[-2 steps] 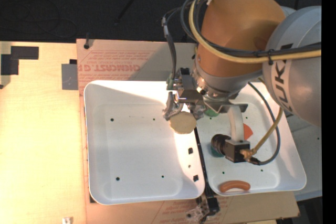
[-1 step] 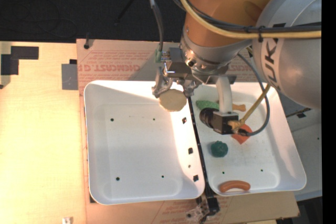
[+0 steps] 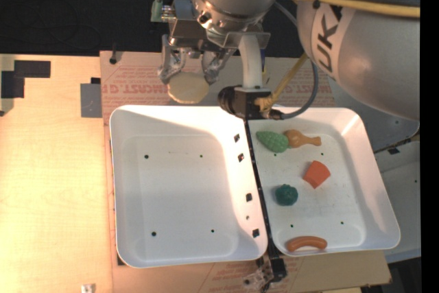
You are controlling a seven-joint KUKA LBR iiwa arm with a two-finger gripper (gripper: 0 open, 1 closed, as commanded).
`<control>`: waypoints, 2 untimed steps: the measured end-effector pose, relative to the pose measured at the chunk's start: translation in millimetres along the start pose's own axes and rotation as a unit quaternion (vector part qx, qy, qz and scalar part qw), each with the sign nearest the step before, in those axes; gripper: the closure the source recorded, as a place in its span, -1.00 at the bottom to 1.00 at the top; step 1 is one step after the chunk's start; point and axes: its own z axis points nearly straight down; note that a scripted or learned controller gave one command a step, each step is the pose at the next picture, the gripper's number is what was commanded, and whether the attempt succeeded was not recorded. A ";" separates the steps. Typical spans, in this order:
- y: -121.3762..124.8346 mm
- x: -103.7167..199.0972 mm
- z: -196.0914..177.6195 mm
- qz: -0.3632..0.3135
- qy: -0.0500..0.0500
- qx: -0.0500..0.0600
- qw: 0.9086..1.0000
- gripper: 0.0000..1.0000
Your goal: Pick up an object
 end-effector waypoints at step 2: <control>-81.3 -113.9 150.9 0.006 -0.006 0.012 1.000 1.00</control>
